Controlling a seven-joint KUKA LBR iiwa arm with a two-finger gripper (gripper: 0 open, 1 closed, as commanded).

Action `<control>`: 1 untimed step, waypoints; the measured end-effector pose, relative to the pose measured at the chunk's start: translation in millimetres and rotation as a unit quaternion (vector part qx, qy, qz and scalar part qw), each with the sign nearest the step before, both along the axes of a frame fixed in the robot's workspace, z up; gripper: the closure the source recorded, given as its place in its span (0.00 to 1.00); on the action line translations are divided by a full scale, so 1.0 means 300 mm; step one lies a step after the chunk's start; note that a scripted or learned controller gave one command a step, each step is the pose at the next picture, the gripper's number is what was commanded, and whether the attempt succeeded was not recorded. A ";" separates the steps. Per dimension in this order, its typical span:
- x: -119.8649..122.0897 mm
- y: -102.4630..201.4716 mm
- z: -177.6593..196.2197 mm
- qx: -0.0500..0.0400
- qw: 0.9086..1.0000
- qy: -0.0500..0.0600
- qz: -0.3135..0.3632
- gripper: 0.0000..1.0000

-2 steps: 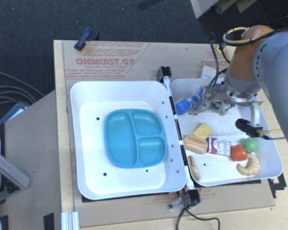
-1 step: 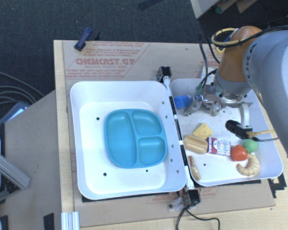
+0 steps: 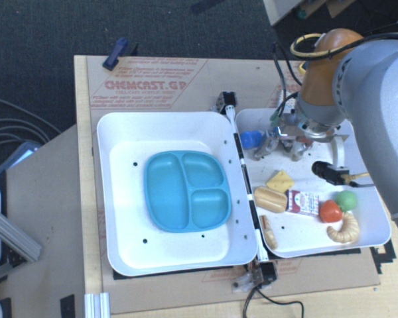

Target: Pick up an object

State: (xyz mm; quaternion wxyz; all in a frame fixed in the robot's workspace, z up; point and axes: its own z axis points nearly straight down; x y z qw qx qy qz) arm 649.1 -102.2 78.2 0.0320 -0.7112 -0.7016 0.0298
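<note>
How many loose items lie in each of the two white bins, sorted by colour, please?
Blue: 2, the divided plastic plate in the left bin and a small blue block.
Yellow or tan: 4, cheese wedge, bread roll, croissant, tan stick.
Red: 2, packet, tomato.
Green: 1, ball.
Total: 9.

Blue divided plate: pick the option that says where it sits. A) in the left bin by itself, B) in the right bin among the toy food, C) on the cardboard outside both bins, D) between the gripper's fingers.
A: the blue divided plate lies flat in the middle of the left bin, while the toy food, such as the croissant, lies in the right bin.
</note>
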 end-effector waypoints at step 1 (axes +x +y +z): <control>-0.017 0.003 0.001 -0.002 1.000 -0.010 0.000 0.00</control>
